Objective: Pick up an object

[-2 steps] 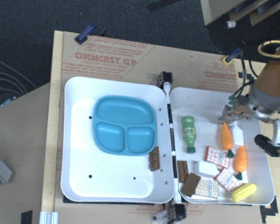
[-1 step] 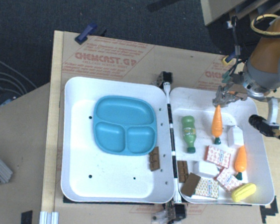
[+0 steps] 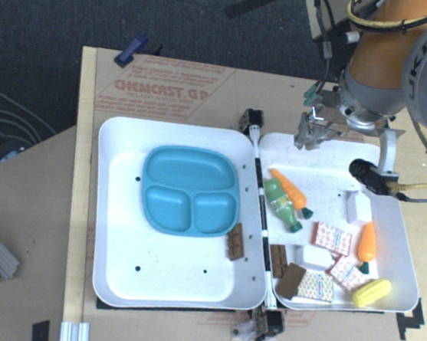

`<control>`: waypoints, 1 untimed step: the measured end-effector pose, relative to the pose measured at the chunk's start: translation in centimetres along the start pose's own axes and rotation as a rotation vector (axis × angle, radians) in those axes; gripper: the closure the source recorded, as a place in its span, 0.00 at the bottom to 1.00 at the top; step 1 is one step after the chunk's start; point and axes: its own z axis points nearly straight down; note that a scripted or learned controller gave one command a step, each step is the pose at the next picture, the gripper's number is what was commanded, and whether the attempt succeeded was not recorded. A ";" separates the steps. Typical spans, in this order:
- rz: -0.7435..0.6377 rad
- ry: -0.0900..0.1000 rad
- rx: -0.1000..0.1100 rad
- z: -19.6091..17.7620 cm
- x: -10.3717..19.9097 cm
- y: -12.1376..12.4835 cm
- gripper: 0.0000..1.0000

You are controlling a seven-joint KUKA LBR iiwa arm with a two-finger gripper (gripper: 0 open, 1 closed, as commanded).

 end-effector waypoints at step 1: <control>0.001 -0.001 0.002 0.1 -0.1 0.0 0.00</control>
